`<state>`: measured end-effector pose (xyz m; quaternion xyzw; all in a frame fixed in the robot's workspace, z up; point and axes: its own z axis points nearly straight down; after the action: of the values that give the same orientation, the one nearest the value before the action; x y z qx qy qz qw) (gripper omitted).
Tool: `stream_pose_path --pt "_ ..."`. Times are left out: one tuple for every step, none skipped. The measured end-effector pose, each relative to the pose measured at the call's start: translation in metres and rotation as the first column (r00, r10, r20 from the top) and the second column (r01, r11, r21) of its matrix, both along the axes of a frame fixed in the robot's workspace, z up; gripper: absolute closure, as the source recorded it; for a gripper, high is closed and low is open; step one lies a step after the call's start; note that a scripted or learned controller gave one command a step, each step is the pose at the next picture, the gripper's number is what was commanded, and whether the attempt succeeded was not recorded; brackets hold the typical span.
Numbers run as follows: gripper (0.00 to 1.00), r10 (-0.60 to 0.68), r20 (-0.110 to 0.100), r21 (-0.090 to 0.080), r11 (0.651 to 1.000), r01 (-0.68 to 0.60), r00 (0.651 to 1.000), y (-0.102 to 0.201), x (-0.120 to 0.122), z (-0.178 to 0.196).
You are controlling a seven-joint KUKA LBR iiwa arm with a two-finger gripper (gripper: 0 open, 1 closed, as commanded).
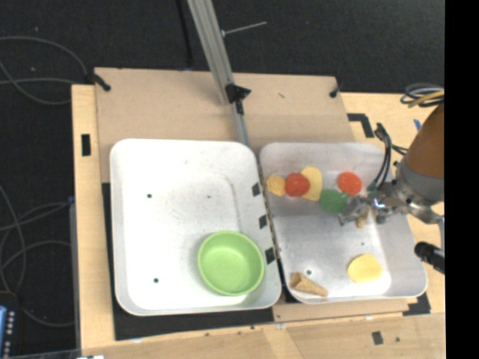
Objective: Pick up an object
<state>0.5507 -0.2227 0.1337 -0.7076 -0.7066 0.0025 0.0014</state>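
Green toy (334, 200), the likeliest pick, lies in the right bin (397, 294) amid a cluster with two red pieces and a yellow one. The gripper (358, 215) sits low just beside it, at the reach-in step; whether it is parted or grasping anything cannot be told. Next it must settle squarely over one piece, clear of the neighbours.

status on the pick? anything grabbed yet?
Done: the arm has reached into the right bin, and the gripper sits low beside the green object.
In hand: nothing visibly lifted; no object shows between its fingers, and their state is too small to read.
Left: the grasp and lift. The red pieces, yellow round piece and green bowl in the left bin all rest in place.
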Motion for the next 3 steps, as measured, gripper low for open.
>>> stream_pose_path --pt "1.00 -0.002 0.008 0.001 1.000 0.002 1.000 0.000 0.002 0.014" --pt "1.00 0.006 0.012 0.000 1.000 -0.006 1.000 0.007 0.006 0.062" --pt "1.00 0.006 0.012 -0.001 1.000 -0.006 1.000 0.001 0.010 0.107"
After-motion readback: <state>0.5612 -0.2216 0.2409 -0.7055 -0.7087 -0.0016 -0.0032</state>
